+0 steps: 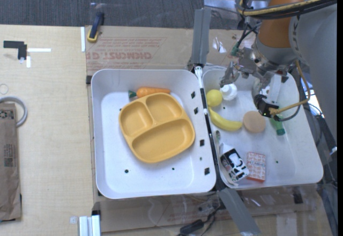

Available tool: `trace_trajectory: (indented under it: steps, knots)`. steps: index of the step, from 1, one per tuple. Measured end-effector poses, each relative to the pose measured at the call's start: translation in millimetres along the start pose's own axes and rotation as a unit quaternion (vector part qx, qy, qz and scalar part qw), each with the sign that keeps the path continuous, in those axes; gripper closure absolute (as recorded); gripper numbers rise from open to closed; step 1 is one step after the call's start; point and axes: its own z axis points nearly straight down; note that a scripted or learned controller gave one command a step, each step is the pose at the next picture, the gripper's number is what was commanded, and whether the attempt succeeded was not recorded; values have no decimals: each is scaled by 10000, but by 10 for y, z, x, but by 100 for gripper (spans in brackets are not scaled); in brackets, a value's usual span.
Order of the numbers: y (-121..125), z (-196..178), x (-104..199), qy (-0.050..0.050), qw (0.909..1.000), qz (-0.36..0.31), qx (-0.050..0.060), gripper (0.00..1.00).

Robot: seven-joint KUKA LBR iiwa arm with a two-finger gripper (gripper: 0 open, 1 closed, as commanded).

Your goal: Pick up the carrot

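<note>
The cardboard sheet (140,47) behind the bins bears red mirrored lettering, apparently "CHEMCAST"; nothing else is legible.

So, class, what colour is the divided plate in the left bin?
Yellow-orange, seen in the camera view: the plate.

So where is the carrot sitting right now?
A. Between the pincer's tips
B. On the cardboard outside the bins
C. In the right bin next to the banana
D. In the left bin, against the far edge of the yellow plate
D: the carrot lies in the left bin, touching the far edge of the yellow plate.
</note>
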Motion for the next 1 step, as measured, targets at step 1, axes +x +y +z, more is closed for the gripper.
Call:
trace_trajectory:
  steps: [1]
  knots:
    - [-257, 850, -593, -2, 9998, 209, -23, 0]
